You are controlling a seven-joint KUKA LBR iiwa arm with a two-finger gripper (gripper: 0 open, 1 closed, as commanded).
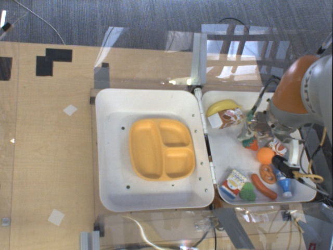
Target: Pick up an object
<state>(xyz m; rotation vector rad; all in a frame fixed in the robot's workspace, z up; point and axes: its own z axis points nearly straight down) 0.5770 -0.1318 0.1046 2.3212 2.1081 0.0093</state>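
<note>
Gripper (253, 130) low in the right white bin (223, 155), over the toy clutter; finger state cannot tell, nothing seen held. Pick not done yet. Candidates beside it: yellow plastic banana (221, 107), small orange ball (265, 155), red sausage (263, 186), green broccoli piece (248, 192), small printed carton (235, 180). Yellow divided plate (161, 149) sits in the left bin. Labels too small to read.

The left bin (112, 155) offers open floor all around the yellow divided tray (161, 149) at its middle. The right bin (221, 150) is crowded: banana (221, 107) and packet (229, 117) at the top, toys along the bottom and right, the arm (296, 95) overhanging. Bare floor lies mid-left.
</note>
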